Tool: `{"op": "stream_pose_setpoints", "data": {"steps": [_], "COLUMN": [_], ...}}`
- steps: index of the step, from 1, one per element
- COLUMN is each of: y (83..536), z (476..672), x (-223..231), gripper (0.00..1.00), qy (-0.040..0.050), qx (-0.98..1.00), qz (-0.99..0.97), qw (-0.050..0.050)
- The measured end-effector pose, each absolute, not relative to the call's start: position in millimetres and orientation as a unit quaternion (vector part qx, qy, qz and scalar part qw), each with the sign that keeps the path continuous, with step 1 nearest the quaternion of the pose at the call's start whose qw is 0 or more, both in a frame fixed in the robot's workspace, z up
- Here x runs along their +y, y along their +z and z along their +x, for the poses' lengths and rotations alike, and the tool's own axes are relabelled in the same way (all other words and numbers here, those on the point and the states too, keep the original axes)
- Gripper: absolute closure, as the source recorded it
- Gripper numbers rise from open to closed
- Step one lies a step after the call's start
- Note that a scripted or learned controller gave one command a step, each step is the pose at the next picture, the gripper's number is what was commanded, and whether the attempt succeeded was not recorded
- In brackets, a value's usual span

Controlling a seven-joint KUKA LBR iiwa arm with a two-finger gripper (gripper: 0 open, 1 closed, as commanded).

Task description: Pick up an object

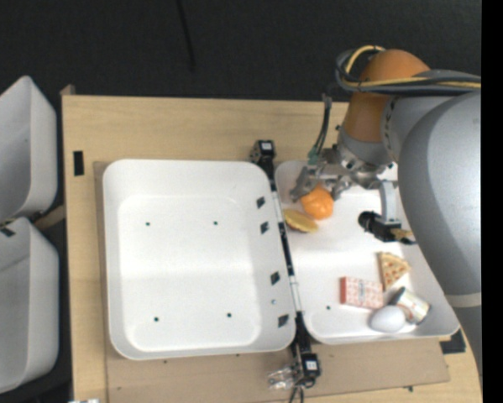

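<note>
Right shallow white bin (339,254), contents: one round orange ball (318,206), at the far left part of the bin, directly under the two-finger gripper (318,189), which is low over it and seems to touch it; whether the gripper is open or closed on it cannot be told. One yellow curved piece (299,221), touching the ball's near-left side. One tan triangular wedge (392,269), one red-and-white patterned flat packet (361,292) and one white egg-shaped item (387,319), grouped at the near right corner. Left shallow white bin (184,250), alongside.
</note>
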State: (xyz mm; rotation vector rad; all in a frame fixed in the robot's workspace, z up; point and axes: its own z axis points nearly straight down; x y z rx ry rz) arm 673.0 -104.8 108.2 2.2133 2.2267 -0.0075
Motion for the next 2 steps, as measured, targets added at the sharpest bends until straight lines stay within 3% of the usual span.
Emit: {"op": "stream_pose_setpoints", "data": {"steps": [1,2], "y": [206,206], "z": [621.6,564.0], "x": [-22,40], "gripper": [1.00,1.00], "qy": [0.0027,-0.0006], "qx": [0.710,0.710], "qz": [0.704,0.705], "qw": [0.001,-0.002]}}
